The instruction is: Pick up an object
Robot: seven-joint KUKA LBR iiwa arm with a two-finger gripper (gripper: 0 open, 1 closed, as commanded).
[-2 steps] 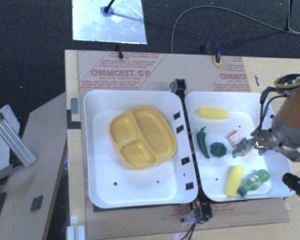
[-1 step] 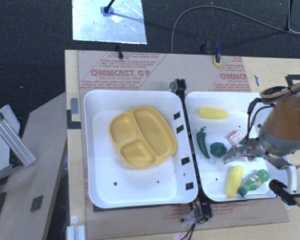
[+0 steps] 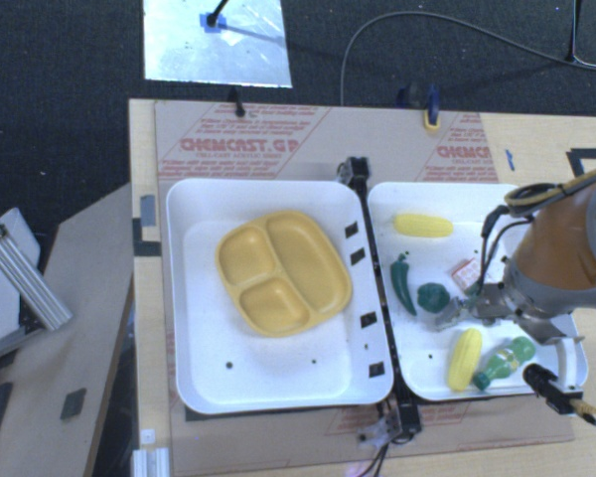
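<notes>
The right bin [image 3: 417, 386] holds several small items. A yellow oblong piece [image 3: 423, 227] lies near its far wall. A dark green pepper [image 3: 403, 284] lies by the left wall, with a round green object [image 3: 432, 295] just right of it. A yellow corn cob [image 3: 464, 358] and a green bottle [image 3: 504, 362] lie near the front wall. A small red and white item [image 3: 466, 271] lies mid-bin. My gripper [image 3: 453, 312] reaches in low from the right, its tip right beside the round green object and just above the corn cob.
The left bin [image 3: 204, 366] holds a yellow divided plate [image 3: 281, 271]. A black divider [image 3: 373, 286] runs between the bins. The orange and grey arm [image 3: 566, 256] covers the right part of the right bin. Cables trail at the bench's front edge.
</notes>
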